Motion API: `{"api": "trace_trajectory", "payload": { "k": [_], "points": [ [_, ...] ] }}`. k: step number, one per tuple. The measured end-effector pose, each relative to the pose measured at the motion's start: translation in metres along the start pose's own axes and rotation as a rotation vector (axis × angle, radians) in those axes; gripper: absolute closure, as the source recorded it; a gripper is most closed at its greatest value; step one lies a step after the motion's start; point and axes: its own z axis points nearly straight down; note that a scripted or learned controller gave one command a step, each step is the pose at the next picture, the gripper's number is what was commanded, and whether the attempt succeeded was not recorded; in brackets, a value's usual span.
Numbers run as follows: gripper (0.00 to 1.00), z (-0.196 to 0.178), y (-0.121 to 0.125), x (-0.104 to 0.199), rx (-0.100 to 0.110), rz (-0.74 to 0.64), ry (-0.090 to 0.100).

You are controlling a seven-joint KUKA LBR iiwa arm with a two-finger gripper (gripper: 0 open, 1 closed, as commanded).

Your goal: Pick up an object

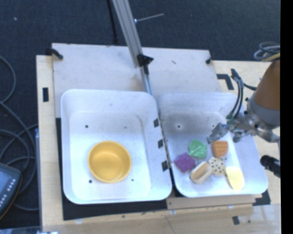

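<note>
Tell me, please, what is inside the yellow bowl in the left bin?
The yellow bowl in the left bin shows nothing but its own yellow bottom. The bin floor beneath the bowl is covered, so it cannot be seen.

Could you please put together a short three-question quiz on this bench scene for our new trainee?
1. True or false: the yellow bowl sits in the left bin.
2. Which item lies nearest the gripper? A) purple piece B) orange block C) yellow piece
3. Fill in: the green piece lies in the ____ bin.

Key: 1 true; 2 B; 3 right.
</note>
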Motion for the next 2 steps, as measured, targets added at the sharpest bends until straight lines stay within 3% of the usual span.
{"api": "trace_trajectory", "payload": {
  "k": [1, 2],
  "points": [
    [0.0, 0.0, 0.0, 0.0, -0.001, 0.001, 0.0],
    [0.0, 0.055, 0.005, 0.008, 0.006, 0.004, -0.001]
  ]
}}
